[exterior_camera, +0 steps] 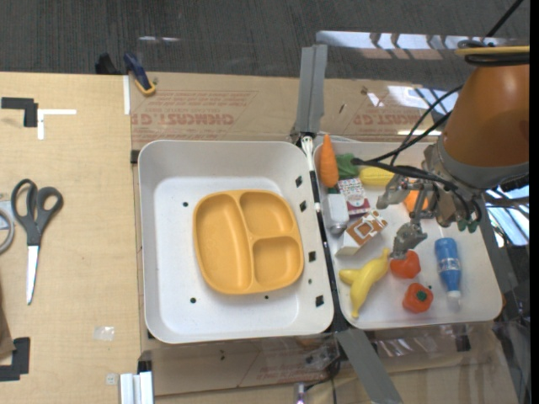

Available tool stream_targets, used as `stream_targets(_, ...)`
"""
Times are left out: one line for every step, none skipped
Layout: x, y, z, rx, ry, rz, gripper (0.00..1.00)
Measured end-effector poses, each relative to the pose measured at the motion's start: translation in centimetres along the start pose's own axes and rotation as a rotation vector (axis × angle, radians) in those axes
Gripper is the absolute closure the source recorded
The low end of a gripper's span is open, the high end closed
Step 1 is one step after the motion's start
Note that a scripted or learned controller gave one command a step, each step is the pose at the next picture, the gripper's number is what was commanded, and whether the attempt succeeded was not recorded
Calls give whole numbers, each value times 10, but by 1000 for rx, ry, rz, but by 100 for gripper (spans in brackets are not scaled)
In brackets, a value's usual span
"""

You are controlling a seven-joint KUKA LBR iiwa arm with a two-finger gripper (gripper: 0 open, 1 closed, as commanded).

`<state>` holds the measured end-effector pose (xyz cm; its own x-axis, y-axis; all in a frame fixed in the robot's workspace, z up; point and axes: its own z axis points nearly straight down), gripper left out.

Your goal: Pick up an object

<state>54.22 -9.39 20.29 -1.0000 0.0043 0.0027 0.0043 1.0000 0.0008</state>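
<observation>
One claw (402,217) — above red tomato (406,264)

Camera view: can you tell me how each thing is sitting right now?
Yellow tray: lying flat in the left bin, nothing in its compartments.
Banana: lying in the right bin.
Blue bottle: on its side.
Carrot: lying by the divider.
Scissors: closed, on the bench.
Gripper: hovering above the toys.
</observation>
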Motion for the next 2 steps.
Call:
stream_targets(24,-19,89,1,-20,208,0)
stream_targets(12,-12,96,-3,-27,313,0)
